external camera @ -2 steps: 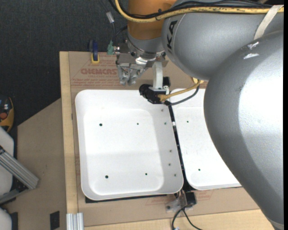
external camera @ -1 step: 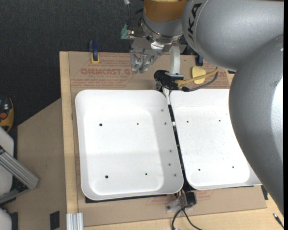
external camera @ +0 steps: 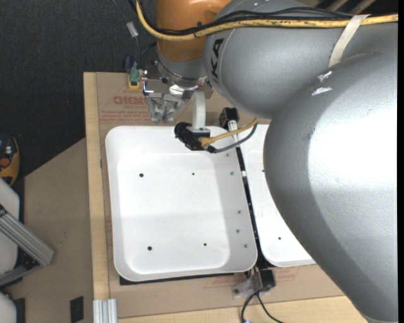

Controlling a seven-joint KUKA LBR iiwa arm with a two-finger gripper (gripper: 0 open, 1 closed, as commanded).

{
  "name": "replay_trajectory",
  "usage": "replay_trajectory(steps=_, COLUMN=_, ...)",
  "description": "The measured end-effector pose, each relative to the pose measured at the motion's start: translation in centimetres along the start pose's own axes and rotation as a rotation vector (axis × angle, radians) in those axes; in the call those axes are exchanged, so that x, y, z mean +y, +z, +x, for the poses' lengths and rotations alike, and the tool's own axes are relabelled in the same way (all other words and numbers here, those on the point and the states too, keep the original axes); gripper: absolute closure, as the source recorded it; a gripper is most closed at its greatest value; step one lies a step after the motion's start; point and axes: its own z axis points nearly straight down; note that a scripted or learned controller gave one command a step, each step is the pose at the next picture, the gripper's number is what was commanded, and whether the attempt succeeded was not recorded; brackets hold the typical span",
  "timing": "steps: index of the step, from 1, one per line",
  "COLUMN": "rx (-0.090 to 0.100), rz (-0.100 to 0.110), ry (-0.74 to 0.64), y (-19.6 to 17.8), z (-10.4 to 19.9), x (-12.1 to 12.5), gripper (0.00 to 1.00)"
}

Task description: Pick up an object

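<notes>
My hand [external camera: 161, 108] hangs at the far side of the scene, just beyond the far rim of the left shallow white plastic bin [external camera: 113, 189], above the pale brown board table [external camera: 95, 208]. From this slant I cannot tell whether the hand is spread or pressed together, and I see nothing gripped in it. I also cannot tell where the thing to be picked lies.

On the left bin's floor I make out only a few small dark dots [external camera: 141, 175], well apart from each other. The hand sits beside some faded red lettering [external camera: 129, 99] printed on the table's far strip.

The right shallow white plastic bin [external camera: 278, 249] touches the left one along a dark seam, and most of it is hidden. What hides it is the big grey robot arm [external camera: 328, 158], which comes in from the right, with its orange band [external camera: 183, 16] just above the wrist.

A small black clip with a cable [external camera: 265, 277] sits at the near edge, between the two bins. A silver metal rail [external camera: 25, 236] lies off the table to the left.
</notes>
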Motion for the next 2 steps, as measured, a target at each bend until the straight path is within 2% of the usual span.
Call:
replay_trajectory(steps=1, rx=0.0, rz=-0.008, ry=0.006, y=-2.9, z=-1.9, x=-1.0, gripper=1.0)
replay_trajectory(steps=2, rx=0.002, rz=-0.014, ry=0.004, y=-5.3, z=-1.4, x=-1.5, gripper=1.0)
